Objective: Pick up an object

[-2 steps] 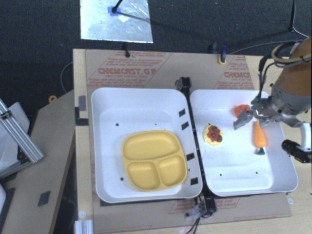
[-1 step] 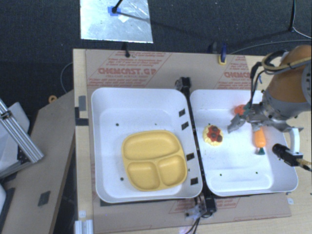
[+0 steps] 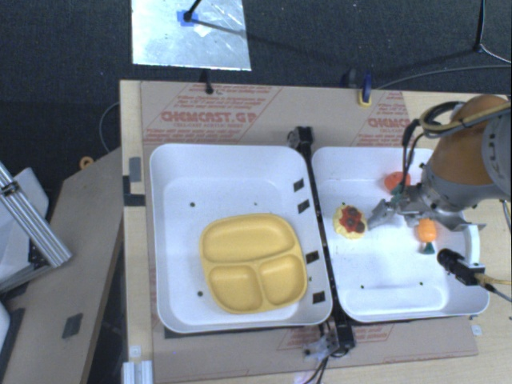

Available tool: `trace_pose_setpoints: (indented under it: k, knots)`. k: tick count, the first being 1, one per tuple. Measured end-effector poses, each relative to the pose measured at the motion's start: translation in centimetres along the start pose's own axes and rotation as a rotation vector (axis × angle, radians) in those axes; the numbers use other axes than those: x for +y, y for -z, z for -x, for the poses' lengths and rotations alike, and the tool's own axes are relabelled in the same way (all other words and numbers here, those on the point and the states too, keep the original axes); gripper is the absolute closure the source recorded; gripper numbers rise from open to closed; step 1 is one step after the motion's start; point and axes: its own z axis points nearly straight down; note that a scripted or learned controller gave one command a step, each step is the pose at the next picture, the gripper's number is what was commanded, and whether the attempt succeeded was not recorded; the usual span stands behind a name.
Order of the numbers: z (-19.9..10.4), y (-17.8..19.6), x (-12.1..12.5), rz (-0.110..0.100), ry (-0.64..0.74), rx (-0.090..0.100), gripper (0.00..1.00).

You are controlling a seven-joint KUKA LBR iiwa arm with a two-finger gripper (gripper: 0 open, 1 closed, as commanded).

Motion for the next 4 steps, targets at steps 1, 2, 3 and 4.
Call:
trace_pose_setpoints:
  k: [1,2,3,4]
  knots:
    - [0.0,1.3,0.1,0.005,0.0,-0.002,1.0]
    - [-0.4,6.3,1.1,0.007,0.004,-0.002,1.0]
    - [-0.4,12.7,0.8,0.009,0.004,-0.002,1.0]
    - [-0.4,13.0,0.9,0.004,0.004,-0.001,1.0]
